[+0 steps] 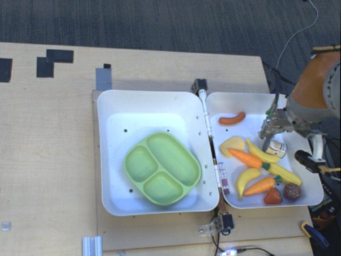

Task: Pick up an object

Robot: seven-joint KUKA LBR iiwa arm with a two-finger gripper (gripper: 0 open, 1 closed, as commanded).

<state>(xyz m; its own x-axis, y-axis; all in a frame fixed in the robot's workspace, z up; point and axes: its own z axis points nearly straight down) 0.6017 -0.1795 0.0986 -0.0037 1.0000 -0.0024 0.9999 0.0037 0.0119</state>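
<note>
Wooden bench beneath us, our gripper (270, 137) hangs low in the right bin (250, 103), finger state unclear to us, a small white-labelled item (277, 147) just under it, nothing lifted yet

Colours across your two white bins

Your left bin (106, 143) holds a pale green tray (162, 168). In the right bin (314, 193) you have a red-orange sausage (232, 118), two orange carrots (245, 157), yellow bananas (246, 178), a red strawberry (273, 196) and a dark maroon fruit (292, 191).
</note>
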